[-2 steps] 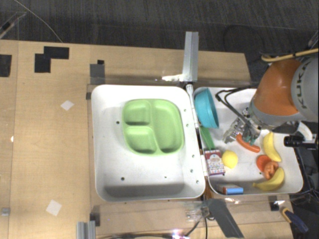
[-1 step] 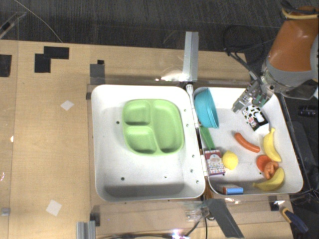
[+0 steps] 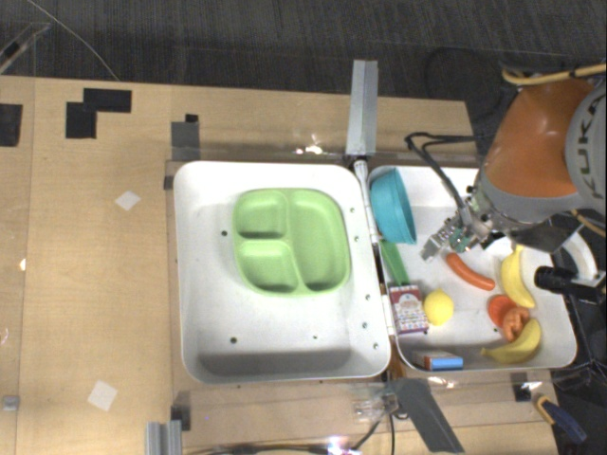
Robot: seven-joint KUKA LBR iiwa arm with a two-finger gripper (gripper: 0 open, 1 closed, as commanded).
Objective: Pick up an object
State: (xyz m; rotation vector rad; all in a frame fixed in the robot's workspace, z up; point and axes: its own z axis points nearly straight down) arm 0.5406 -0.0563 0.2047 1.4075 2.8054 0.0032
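One sausage (image 3: 470, 271) lies in the right bin (image 3: 567, 344), just near-right of the tool (image 3: 448, 243), its long axis slanting toward near-right. I cannot tell the tool's opening.

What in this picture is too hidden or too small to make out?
- Gripper, camera view: too small and blurred to tell whether it holds anything.
- Small carton: its label print is too small to read.
- Right bin: the arm covers its far right corner.
- Orange-red object: partly behind the bananas, shape unclear.
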